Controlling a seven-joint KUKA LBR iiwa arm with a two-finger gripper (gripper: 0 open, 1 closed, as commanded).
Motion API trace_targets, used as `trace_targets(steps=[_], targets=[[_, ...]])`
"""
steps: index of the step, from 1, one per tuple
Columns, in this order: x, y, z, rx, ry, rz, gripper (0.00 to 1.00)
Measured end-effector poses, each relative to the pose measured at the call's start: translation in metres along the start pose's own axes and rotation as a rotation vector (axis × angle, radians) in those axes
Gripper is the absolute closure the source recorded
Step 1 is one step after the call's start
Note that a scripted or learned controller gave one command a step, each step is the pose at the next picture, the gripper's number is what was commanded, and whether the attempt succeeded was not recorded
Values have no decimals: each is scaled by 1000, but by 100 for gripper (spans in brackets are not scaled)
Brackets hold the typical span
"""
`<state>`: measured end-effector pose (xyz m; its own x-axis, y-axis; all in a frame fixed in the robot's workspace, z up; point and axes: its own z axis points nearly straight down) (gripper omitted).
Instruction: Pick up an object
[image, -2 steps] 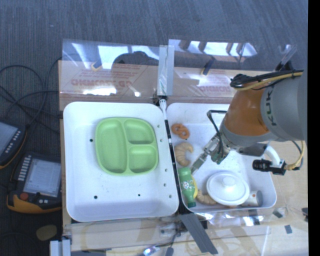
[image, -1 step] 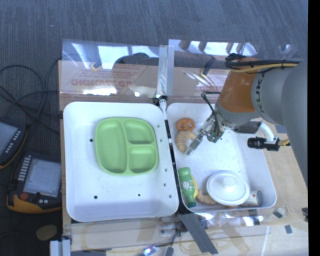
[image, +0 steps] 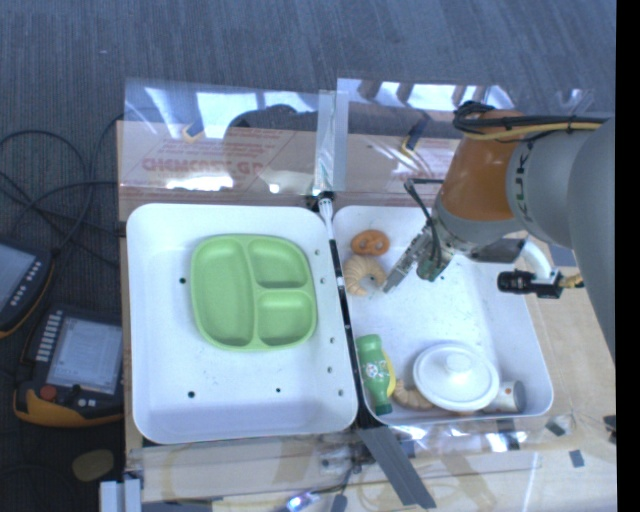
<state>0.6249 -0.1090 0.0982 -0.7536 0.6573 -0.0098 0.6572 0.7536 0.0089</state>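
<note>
Croissant (image: 363, 273) lies at the left wall of the right bin (image: 520, 330), toward the bin's far end, and it is the object nearest the arm's tool. Just behind it, closer to the far wall, sits a small orange-brown pastry that looks like a pretzel (image: 370, 241); the two are close together, and whether they touch cannot be made out.

The gripper (image: 409, 264) hangs over the right bin's floor just to the right of the croissant, tilted so that its fingers point down and to the left. Nothing shows between the fingers, and whether they are spread or closed cannot be told from this slanted view. The grey arm (image: 565, 190) with its orange band (image: 480, 180) reaches in from the right, over the far right corner of the bin.

At the near end of the right bin, a green bottle (image: 374, 372) lies against the left wall. Just to its right rests a round white lidded dish (image: 456, 376).

The left bin (image: 160, 400) holds a green divided plate (image: 253, 291) with three compartments, lying flat near the middle. The two bins stand side by side with their inner walls touching.
</note>
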Motion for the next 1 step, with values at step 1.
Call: trace_targets(steps=[1], targets=[[-16, 11, 8, 5, 1, -45, 100]])
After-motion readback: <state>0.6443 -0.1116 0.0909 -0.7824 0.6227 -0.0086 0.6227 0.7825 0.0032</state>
